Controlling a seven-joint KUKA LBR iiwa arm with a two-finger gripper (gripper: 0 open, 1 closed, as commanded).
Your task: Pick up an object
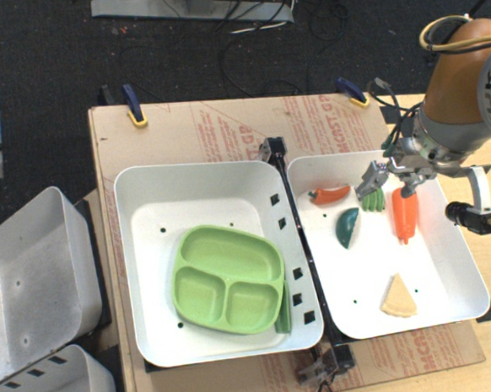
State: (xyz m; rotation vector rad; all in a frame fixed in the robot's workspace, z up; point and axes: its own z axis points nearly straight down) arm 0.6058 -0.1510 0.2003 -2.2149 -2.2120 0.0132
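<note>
Carrot [405, 214] lies in the right bin [457, 301] directly under the gripper [394, 181], whose spread fingers grasp nothing; a teal piece [347, 227] sits beside it.

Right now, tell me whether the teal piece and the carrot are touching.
Apart. The camera view shows bare white bin floor between the teal piece and the carrot.

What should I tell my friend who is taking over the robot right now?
Gripper: above the right bin, at the leafy top of the toy carrot; whether it grips is unclear.
Right bin also holds a red chili pepper, a dark green piece and a tan wedge.
Left bin: green divided plate.
Done: nothing visibly lifted.
Left: grasp and raise one object.
</note>
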